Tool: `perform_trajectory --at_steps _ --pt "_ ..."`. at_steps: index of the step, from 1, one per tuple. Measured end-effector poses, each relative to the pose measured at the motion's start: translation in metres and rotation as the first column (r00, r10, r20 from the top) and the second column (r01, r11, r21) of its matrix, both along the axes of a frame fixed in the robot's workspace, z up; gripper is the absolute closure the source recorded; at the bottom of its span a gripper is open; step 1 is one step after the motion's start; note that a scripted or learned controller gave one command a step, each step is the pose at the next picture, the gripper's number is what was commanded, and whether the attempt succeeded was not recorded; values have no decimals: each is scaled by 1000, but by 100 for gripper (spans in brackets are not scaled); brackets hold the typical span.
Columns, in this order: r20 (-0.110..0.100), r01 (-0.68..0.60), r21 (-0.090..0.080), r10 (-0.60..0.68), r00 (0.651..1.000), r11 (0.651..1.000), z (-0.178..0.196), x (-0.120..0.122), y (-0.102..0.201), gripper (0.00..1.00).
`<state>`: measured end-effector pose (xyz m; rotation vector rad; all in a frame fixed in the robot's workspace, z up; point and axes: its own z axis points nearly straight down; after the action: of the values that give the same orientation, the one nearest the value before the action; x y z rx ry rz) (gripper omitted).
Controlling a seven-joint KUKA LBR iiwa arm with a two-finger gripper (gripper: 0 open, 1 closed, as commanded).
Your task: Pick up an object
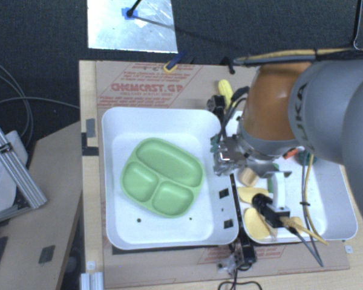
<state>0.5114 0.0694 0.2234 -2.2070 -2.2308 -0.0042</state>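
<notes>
My gripper hangs low over the ridge between the two bins, at the left wall of the right bin. The grey arm with its orange band covers most of that bin. Just right of and below the gripper lie pale yellow pieces: a small one, a flatter one and a larger one near the bin's front. A bit of orange and green peeks out from under the arm. Nothing shows between the gripper's tips.
A green three-compartment plate lies in the middle of the left bin. A yellow item sits behind the bins on the cardboard. A shiny metal sheet lies farther back.
</notes>
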Motion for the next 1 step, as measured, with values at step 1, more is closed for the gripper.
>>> perform_trajectory --at_steps 1 --pt "22 9 -3 -9 1000 1000 158 -23 -49 100"
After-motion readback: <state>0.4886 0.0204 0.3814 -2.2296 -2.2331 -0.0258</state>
